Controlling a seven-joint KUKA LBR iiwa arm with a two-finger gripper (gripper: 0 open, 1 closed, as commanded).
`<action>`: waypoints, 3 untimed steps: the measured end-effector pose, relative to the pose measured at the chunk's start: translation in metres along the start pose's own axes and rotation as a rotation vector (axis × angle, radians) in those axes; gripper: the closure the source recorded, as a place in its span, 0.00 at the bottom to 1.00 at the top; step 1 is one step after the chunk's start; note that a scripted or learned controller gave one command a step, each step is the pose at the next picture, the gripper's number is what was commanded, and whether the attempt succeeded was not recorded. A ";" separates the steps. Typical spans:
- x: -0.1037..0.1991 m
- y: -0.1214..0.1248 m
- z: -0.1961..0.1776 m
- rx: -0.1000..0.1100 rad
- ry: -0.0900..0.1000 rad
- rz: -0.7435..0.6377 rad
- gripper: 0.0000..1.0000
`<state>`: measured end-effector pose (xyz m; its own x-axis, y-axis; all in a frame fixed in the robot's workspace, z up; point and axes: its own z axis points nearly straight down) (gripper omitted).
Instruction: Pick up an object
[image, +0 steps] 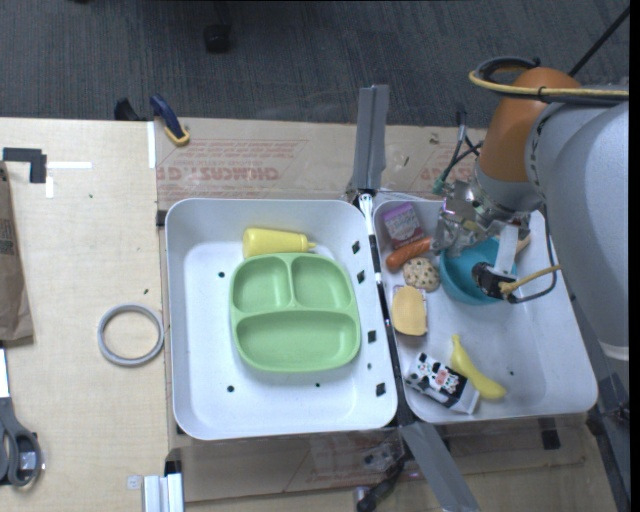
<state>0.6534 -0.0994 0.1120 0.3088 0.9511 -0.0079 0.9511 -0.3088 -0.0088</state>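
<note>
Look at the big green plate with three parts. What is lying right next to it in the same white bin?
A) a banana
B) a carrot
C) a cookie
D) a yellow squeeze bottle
D: the yellow bottle lies along the far edge of the green plate in the left bin; the banana is in the other bin.

Two white bins (190, 330), one green divided plate (295, 312), one yellow bottle (273, 241), one banana (474, 372), one cookie (421, 273), one carrot (407, 251), one teal bowl (462, 277), one cow-print carton (440, 381), one purple cup (401, 220), one pale yellow wedge (409, 311)
</note>
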 end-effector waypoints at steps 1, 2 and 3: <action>0.000 0.000 0.000 0.000 0.000 0.000 0.00; -0.018 -0.024 0.018 -0.012 0.008 -0.040 0.00; -0.019 -0.022 0.006 -0.018 0.007 -0.039 1.00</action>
<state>0.6268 -0.1109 0.1068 0.2718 0.9624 -0.0005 0.9623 -0.2717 0.0094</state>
